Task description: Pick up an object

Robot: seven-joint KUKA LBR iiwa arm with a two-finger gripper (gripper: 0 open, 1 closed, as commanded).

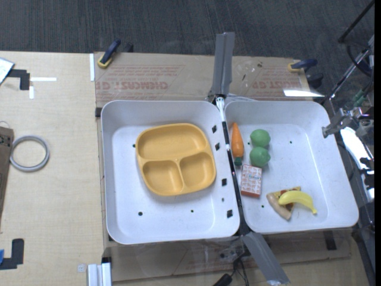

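Observation:
In the left white bin [119, 177] lies a yellow divided plate [176, 166] with three compartments, all bare. The right white bin [312, 154] holds the small items. An orange carrot [237, 140] rests along its left wall. Two green round fruits [259, 138] [259, 156] sit just right of the carrot, one below the other. A small red and white box [251, 180] is below them. A yellow banana [297, 200] lies on top of a pizza slice [280, 205] near the front of that bin.
A grey tape roll [27, 153] lies on the bench at far left. Blue clamps [109, 53] [303, 65] hold a cardboard sheet [161, 79] behind the bins. A grey post [223, 64] stands at the back between the bins. Metal fittings [351, 121] crowd the right edge.

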